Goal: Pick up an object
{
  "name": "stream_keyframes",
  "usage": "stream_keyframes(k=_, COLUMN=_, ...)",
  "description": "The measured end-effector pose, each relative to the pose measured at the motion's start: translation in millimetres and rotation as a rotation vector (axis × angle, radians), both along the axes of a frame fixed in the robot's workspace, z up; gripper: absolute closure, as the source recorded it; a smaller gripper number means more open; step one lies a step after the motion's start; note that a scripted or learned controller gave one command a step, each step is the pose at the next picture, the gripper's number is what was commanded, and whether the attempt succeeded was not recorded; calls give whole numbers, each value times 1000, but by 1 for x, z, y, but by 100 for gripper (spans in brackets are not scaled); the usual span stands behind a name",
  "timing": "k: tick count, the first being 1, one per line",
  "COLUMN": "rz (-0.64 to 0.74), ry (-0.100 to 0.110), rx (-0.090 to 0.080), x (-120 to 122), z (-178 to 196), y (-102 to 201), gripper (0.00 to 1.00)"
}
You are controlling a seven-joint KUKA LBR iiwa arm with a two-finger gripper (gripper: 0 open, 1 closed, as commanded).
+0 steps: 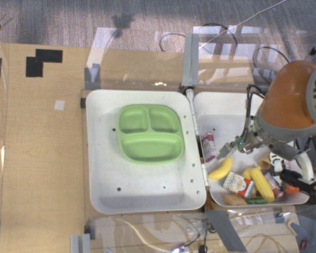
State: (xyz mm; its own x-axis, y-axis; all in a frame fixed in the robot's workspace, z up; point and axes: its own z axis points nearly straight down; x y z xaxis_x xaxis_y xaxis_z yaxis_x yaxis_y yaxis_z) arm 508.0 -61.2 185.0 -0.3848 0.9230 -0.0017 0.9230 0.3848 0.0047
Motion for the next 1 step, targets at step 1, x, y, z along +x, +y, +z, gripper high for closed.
stream_keyframes(k=1, rz=-45, ry=-12, rx=-1, x=-8, z=-94, y=-29, gripper=0)
